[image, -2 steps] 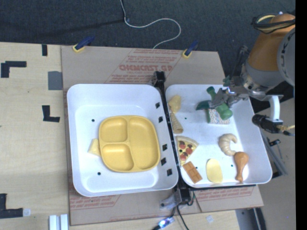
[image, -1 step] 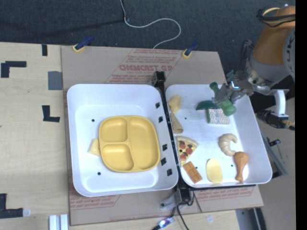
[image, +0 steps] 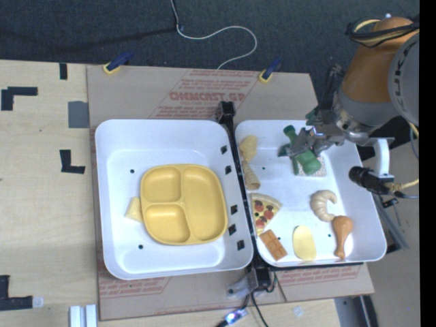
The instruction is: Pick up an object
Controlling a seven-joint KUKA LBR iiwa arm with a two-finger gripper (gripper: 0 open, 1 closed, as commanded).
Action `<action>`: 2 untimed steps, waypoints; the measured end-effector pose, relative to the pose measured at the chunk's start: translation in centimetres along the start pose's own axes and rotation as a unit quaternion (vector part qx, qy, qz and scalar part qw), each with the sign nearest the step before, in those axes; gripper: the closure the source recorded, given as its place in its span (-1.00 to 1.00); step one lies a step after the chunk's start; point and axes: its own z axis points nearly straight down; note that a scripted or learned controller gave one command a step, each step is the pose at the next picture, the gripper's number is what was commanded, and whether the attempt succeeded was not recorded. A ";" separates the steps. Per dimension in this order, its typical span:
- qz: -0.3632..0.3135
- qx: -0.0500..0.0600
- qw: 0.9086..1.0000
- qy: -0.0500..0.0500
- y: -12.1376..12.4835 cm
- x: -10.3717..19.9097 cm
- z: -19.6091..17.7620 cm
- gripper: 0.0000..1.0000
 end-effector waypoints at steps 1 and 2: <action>-0.001 0.001 1.000 0.000 -1.3 4.9 1.1 1.00; -0.001 0.001 1.000 0.001 -4.0 10.4 1.1 1.00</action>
